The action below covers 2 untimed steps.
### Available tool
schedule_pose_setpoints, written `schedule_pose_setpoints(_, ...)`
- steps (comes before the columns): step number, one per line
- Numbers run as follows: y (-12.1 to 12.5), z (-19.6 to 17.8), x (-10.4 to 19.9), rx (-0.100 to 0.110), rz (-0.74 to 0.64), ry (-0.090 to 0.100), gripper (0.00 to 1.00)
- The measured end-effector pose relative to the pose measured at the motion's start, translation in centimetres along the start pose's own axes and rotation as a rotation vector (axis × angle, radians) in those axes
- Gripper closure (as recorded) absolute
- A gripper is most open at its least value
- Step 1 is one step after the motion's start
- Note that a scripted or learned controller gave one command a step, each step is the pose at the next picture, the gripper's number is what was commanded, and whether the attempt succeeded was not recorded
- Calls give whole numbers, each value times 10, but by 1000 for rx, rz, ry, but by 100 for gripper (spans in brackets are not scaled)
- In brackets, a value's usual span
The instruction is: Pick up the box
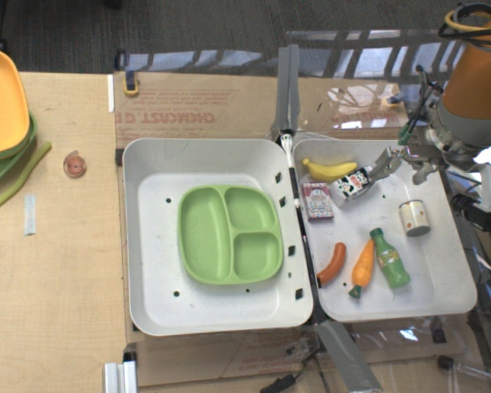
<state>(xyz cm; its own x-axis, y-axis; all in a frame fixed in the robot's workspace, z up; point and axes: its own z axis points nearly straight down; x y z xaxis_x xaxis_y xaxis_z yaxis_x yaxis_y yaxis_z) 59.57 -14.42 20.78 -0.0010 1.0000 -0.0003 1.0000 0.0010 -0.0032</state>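
The fingers (375,170) sit narrow beside the small patterned carton (353,184), not holding it; the box (317,201) lies near the banana (329,169)

A robotics lab bench, by the look of it: two white bins (139,244) sit side by side on flattened cardboard (196,109), toy food like a plastic banana (329,169) scattered in one, cables (466,19) trailing at right, and what may be carpet beyond.
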Motion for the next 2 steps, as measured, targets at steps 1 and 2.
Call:
schedule_pose_setpoints(1,33,87,29,-18,-231,-7,0)
schedule_pose_setpoints(2,35,76,30,-25,-230,-6,100)
